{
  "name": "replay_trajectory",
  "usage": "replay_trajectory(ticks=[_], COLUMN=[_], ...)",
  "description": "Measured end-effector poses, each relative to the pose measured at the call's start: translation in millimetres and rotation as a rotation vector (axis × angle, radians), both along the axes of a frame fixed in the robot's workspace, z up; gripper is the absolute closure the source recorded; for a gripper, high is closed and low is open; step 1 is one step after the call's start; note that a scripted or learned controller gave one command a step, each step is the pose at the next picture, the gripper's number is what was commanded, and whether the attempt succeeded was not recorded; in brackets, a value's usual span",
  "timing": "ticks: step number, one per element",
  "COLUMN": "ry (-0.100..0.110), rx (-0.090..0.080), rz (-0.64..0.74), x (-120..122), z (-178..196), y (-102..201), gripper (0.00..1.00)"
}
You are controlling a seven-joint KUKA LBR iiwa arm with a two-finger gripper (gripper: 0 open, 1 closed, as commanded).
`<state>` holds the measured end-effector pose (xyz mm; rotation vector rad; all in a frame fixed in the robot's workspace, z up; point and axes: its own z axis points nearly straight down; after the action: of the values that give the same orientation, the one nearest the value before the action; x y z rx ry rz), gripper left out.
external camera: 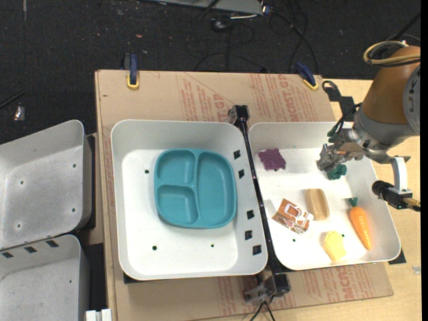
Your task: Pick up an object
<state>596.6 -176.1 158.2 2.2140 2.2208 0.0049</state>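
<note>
My gripper (332,160) hangs low over the far right part of the right bin (297,134). A small teal object (337,172) pokes out just beneath it, touching or nearly touching it. Further into the bin lie a purple piece (271,158), a brown and white packet (293,216), a tan bread-like piece (317,204), a yellow piece (334,245) and an orange carrot (360,225) with a green top. The gripper stands apart from all of these.
The left bin (134,246) holds a teal divided plate (196,188). A black divider (253,192) runs between the bins. Both bins rest on a cardboard sheet (200,89) held by clamps (132,72). White panels (40,179) lie at the far left.
</note>
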Motion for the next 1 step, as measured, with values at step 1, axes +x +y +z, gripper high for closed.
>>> replay_trajectory(ticks=[1], ry=[0.0], rx=[0.0], rz=[0.0], x=[1.7], z=[53.9], y=[-0.2], gripper=[1.0])
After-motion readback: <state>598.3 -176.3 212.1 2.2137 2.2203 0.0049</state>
